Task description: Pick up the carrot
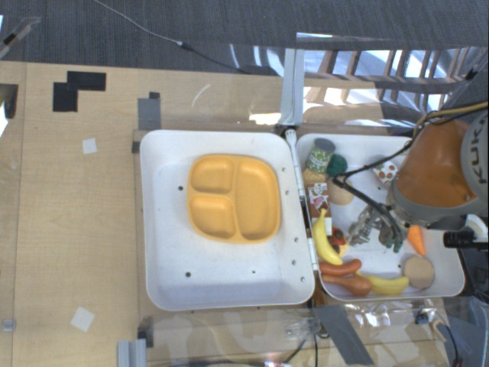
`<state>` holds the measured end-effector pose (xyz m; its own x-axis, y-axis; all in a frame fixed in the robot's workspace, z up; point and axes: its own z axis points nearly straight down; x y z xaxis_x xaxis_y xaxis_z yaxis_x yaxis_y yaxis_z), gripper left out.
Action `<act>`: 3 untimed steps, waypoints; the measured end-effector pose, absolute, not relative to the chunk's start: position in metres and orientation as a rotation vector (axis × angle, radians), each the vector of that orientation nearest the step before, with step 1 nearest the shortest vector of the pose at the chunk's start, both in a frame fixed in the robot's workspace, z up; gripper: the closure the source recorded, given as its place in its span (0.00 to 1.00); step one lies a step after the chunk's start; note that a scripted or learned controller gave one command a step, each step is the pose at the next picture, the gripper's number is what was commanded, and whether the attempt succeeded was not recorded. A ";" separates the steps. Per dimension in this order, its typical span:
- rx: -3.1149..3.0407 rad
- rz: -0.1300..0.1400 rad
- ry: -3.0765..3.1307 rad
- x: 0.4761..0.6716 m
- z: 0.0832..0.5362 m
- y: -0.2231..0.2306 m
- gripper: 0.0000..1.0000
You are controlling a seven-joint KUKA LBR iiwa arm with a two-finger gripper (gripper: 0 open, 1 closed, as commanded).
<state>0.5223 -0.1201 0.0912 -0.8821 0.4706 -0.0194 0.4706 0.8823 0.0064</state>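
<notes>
- I have the gripper low in the right bin, over bare floor near its middle, with the arm's orange band above it toward the right wall.
- Its fingers are too blurred and tangled with cabling for me to call; I cannot tell whether they stand apart or together, and I see nothing between them.
- The carrot lies just right of the gripper, near the bin's right wall, partly under the wrist housing.
- Its long axis runs roughly up-and-down in the view, slightly tilted, and the lower end looks like the tapered tip; the upper end is hidden by the arm.
- To do this step well, I would shift right until centred over the carrot, and turn the wrist so the fingers close across its narrow width.
- A round beige potato-like item sits just below the carrot's tip and a banana lies beside it, so I would descend nearer the thicker part.
</notes>
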 end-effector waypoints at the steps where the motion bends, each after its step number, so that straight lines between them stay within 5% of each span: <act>1: 0.494 -0.005 3.081 0.508 0.091 -0.185 1.00; 2: 0.983 0.007 2.961 0.524 0.091 -0.113 1.00; 3: 1.391 0.001 2.799 0.576 0.089 -0.208 1.00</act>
